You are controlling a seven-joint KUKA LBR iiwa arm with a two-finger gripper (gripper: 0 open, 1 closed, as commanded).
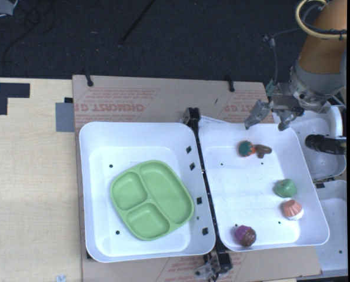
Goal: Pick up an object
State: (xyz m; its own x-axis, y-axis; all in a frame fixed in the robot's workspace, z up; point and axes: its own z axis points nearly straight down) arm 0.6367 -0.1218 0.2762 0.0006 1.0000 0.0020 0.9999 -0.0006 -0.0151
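The right bin (233,181) holds a teal and brown toy (251,150) near its far side. A green lump (285,188) and an orange and white piece (292,210) lie by its right wall, and a purple ball (245,235) rests at the near edge. My gripper (270,118) hangs above the far right corner of this bin, open, its two dark fingers spread with nothing between them. It is up and to the right of the teal toy.
The left bin (98,151) bears a green plate (152,199) with three compartments. A black divider (199,181) runs between the bins. Cardboard (139,98) lies under both. White equipment (330,145) stands at the right.
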